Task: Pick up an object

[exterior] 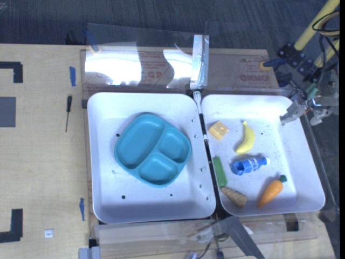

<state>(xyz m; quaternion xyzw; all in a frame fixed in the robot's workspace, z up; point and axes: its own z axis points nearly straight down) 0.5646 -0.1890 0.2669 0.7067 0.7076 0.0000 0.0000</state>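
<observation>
The right bin (302, 161) holds a yellow banana (246, 138), a blue bottle (249, 164) lying on its side, an orange carrot (270, 192), a green stick (219, 170), a pale orange block (218, 130) and a brown cone-shaped piece (234, 196). My gripper (299, 108) hangs over the bin's far right corner, apart from all of them, with cables around it. Nothing shows in its grasp.
The left bin (102, 188) carries a blue divided plate (153, 149). A clear plastic sheet and a metal post (198, 63) stand behind the bins. A yellow bar (318, 15) and clamps sit at the top right. A screwdriver (68, 111) lies on the wooden bench at left.
</observation>
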